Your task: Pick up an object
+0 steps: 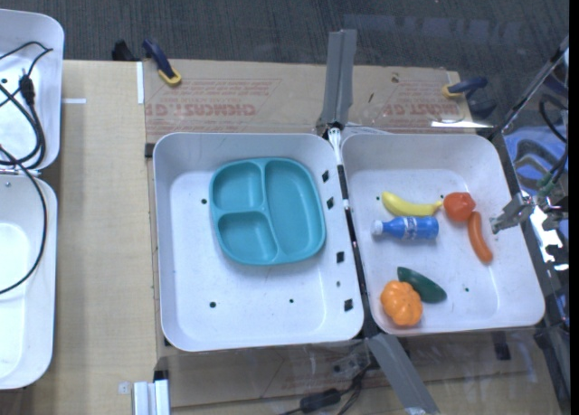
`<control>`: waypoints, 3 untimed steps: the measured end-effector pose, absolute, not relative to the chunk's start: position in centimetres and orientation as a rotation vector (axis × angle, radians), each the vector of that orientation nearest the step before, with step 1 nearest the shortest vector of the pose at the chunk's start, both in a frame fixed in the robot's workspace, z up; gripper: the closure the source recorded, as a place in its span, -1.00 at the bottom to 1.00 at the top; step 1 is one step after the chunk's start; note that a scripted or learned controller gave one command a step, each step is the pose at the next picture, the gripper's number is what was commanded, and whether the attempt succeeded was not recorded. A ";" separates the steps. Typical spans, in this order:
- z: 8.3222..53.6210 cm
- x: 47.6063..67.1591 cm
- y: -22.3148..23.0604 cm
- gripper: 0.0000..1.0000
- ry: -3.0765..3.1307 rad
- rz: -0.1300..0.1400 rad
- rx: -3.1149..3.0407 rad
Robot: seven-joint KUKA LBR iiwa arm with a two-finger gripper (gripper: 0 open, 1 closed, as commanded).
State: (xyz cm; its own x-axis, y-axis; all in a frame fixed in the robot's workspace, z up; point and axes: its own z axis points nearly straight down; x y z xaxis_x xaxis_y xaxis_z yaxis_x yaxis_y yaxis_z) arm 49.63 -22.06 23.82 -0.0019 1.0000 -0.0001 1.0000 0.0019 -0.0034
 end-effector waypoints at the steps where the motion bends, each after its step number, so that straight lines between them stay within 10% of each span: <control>1: 24.6 49.7 -22.1 1.00 -2.224 0.006 -2.215; 2: 25.4 48.7 -12.7 1.00 -2.222 0.003 -2.218; 3: 25.3 52.4 -17.4 1.00 -2.218 0.005 -2.222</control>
